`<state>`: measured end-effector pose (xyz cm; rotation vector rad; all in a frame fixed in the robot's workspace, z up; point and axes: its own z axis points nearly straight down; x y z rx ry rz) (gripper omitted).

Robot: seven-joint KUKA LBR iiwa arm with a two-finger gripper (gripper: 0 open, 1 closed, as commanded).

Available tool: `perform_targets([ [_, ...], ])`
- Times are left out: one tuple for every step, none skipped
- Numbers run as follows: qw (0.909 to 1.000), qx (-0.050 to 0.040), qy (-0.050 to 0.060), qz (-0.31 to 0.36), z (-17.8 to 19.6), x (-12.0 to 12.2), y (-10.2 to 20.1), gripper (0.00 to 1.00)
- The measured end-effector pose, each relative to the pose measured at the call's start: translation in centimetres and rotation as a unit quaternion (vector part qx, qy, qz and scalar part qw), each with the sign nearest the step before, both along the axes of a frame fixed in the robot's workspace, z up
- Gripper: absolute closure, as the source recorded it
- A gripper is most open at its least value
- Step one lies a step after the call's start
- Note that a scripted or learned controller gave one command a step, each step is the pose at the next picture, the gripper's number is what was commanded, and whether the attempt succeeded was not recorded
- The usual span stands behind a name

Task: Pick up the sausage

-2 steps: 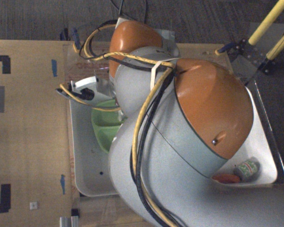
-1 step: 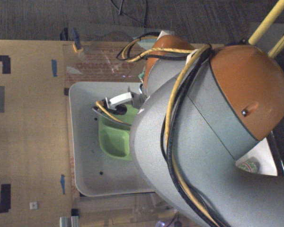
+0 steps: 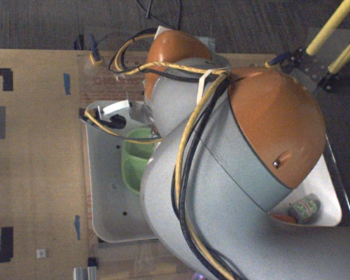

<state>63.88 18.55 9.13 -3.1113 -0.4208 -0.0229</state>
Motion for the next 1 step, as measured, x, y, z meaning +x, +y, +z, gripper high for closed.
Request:
perform_targets([
  [0.9998, -0.0016, 0.012, -0.016, 0.42, 1.81, 3.87, 1.00],
])
